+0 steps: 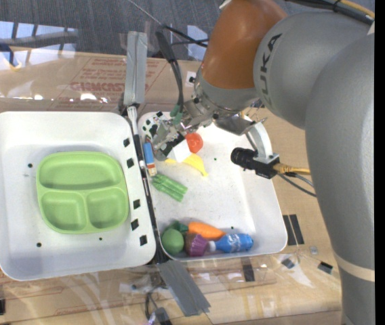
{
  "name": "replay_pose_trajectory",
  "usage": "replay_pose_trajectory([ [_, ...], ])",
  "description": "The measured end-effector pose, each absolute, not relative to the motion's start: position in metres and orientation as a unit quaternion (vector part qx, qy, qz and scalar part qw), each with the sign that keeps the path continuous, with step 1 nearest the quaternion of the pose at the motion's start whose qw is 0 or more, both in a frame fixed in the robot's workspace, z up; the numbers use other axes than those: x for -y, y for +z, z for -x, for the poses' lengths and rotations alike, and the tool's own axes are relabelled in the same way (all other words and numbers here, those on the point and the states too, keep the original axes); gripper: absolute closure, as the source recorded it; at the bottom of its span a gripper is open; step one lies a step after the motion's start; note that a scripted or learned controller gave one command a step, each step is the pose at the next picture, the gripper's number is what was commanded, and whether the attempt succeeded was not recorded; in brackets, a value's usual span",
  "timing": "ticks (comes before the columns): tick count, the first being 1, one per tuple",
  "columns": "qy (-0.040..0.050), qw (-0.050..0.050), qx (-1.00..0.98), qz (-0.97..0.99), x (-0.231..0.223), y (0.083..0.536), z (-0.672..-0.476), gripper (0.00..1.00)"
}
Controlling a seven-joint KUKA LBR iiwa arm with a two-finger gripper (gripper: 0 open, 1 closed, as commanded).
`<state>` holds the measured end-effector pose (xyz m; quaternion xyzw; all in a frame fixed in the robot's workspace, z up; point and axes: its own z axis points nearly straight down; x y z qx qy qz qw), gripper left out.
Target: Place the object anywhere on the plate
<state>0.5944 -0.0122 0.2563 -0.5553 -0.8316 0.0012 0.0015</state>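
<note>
Small red object (194,141) lying in right bin (264,202), far end, touching yellow piece (194,162); rounded, glossy, likely slippery. Gripper (172,133) just beside it, low over bin floor; open or closed state not discernible. Green plate (83,191) in left bin (9,181), three compartments, well apart from pick site. Recommended for present step: centred descent over red object, clear of yellow piece and green block (169,187), firm closure before lift. Toy cluster (206,239) at near wall, not in path.

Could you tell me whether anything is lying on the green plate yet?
No, the green plate sits bare in the left bin, its three compartments holding nothing.
</note>
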Motion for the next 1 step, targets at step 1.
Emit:
replay_pose_trajectory([
  [1,0.0017,0.004,0.871,0.491,-0.1026,0.1883,-0.5677,1.0],
])
